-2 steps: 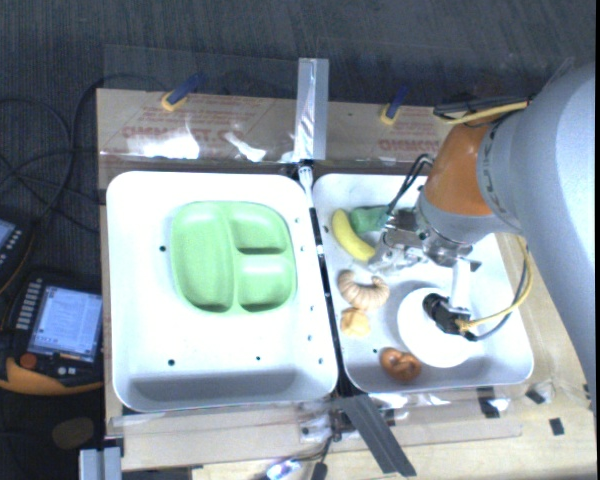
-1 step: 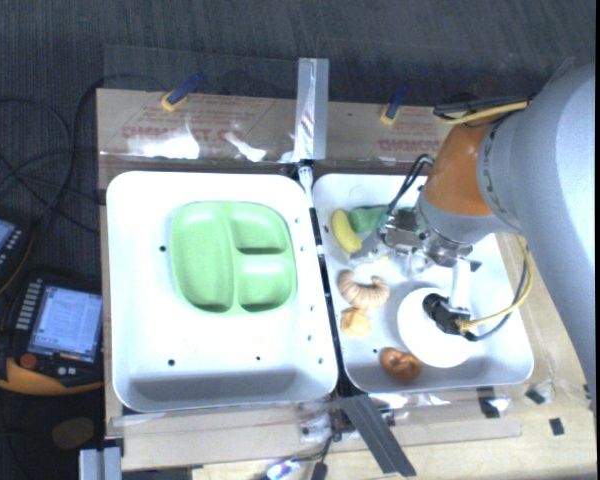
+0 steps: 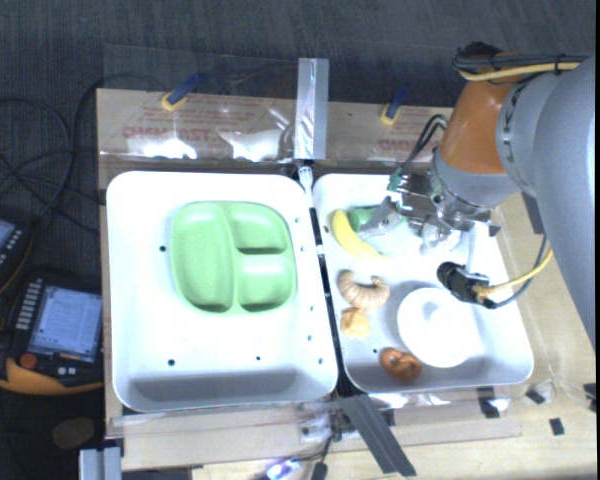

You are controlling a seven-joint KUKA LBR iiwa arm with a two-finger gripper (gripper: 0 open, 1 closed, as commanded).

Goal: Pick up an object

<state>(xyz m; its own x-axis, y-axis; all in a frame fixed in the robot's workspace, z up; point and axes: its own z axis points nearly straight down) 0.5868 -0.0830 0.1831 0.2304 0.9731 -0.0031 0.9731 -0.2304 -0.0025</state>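
Banana [image 3: 352, 234] is our likeliest pick: it lies in the right bin [image 3: 515, 360], just inside the wall shared with the left one, and the gripper [image 3: 412, 208] hangs close beside its far end. We cannot tell how the claw stands. We judge the banana light, smooth and slightly curved, likely a firm toy; we would pinch across its thick middle, where the sides run nearly parallel.

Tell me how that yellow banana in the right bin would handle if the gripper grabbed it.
The banana looks smooth and curved, so it may slip or pivot between fingers. It lies flat, so rolling seems unlikely. Probably light.
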